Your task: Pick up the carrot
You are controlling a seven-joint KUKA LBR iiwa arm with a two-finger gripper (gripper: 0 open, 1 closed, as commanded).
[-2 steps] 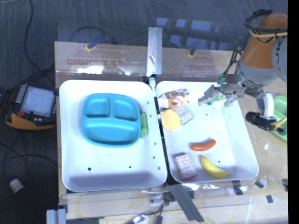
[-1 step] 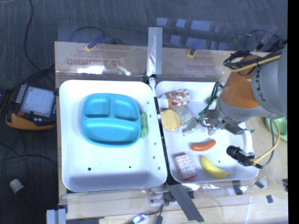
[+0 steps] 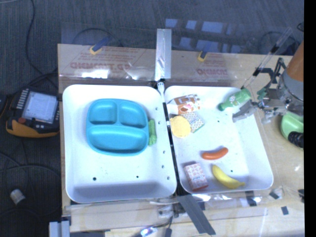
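The carrot (image 3: 215,153) is a short orange-red stick lying flat in the right bin (image 3: 254,147), near its middle front. My gripper (image 3: 254,110) hovers at the bin's far right rim, beside a green bottle (image 3: 234,100). It is well behind and to the right of the carrot and not touching it. Nothing is visibly held in it.
A yellow banana (image 3: 227,177) and a pink box (image 3: 195,174) lie just in front of the carrot. A yellow disc (image 3: 180,127), a checked packet (image 3: 196,121) and a snack pack (image 3: 186,104) sit at the bin's back left. The left bin holds a blue divided plate (image 3: 117,126).
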